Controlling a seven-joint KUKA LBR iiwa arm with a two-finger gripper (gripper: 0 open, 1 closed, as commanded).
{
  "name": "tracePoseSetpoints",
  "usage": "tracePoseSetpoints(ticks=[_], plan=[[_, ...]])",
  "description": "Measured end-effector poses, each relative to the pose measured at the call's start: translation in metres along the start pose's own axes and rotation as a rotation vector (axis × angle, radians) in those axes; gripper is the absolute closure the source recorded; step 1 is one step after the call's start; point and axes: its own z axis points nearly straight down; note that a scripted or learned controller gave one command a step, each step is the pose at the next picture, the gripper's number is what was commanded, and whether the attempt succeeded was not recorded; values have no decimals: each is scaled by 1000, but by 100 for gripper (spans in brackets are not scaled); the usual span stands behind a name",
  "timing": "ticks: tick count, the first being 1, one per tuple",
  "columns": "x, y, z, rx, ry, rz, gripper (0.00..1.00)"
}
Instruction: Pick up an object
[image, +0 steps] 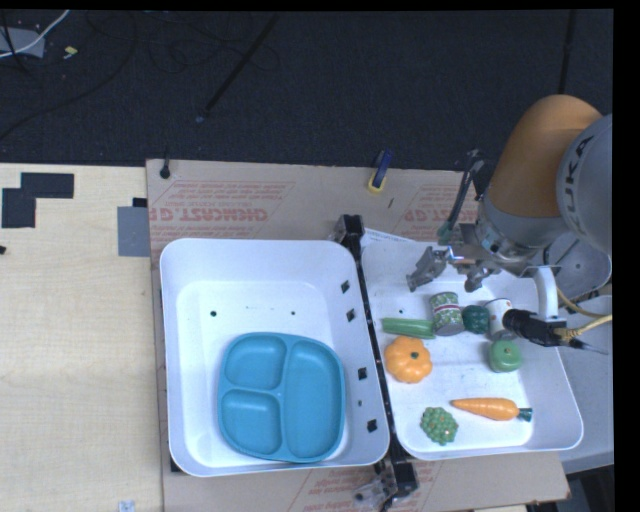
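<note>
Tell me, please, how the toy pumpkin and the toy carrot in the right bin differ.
The toy pumpkin is round and squat; the toy carrot is long and tapered. The pumpkin sits higher in the view, close to the right bin's inner wall; the carrot lies flat, lower, toward its near rim. Both are orange.

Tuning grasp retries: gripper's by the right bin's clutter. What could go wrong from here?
1. The small can, green vegetable and teal toy sit packed together just below the gripper; a descent could knock neighbours or catch two.
2. The orange pumpkin beside them is rounded, so it may squirt out of a pinch.
</note>
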Motion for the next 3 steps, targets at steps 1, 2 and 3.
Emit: tracePoseSetpoints(ticks=[1,2,3], plan=[[8,1,62,7,1,-2,0],[11,1,111,4,1,-1,0],[10,1,99,3,2,2,100]])
